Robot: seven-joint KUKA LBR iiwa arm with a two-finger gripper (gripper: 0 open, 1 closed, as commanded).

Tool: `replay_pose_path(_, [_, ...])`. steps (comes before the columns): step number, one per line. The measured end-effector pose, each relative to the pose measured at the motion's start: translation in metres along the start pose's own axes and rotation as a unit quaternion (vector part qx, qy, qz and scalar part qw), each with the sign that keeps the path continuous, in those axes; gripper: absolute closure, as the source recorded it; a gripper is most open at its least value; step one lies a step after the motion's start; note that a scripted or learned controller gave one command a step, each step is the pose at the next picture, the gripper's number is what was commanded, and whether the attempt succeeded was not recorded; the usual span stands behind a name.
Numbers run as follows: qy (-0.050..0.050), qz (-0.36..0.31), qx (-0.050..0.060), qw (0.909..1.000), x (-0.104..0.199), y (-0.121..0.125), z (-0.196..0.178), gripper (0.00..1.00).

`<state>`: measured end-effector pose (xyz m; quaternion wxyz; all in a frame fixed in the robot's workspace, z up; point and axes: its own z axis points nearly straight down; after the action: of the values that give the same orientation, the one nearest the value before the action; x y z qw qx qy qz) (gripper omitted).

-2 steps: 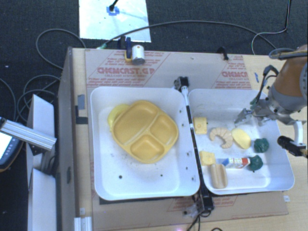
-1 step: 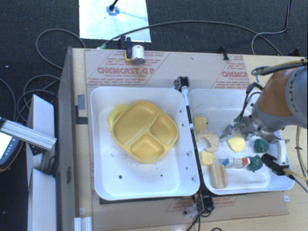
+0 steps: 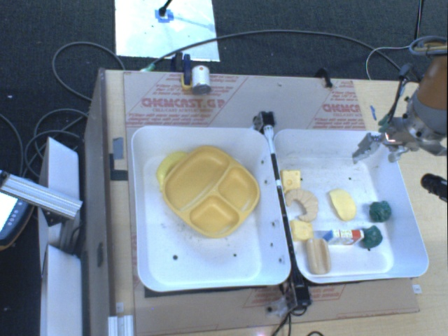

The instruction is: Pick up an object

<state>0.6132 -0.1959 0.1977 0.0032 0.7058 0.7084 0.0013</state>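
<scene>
1. Nearest the camera, along the front of the right bin (image 3: 409,261), lay a tan oblong block (image 3: 318,255), a small tube with a red band (image 3: 342,236) and a dark green lump (image 3: 371,238); all rested on the bin floor, untouched.
2. A little farther back sat a second green lump (image 3: 380,211), a pale yellow wedge (image 3: 342,204), a ring-shaped beige piece (image 3: 304,203) and two small yellow cubes, one (image 3: 302,229) in front of the ring and one (image 3: 291,180) behind it. None was lifted.
3. In the left bin (image 3: 143,208), a yellow divided tray (image 3: 210,191) lay over another yellow item, well apart from the arm.
4. Farthest back, the gripper (image 3: 379,148) hung over the rear right corner of the right bin, fingers spread and nothing between them.
5. Judged from this, the pick had not been made: choosing a target, descending, closing and lifting all remained. The nearest candidates seemed the wedge and the green lump.
</scene>
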Motion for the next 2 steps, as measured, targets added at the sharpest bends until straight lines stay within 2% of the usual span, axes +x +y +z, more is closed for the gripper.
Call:
replay_pose_path(1, [0.002,0.001,0.004,1.0,0.011,-0.021,0.094,0.0])
replay_pose_path(2, [0.001,0.001,0.003,1.0,0.05,-0.06,0.113,0.0])
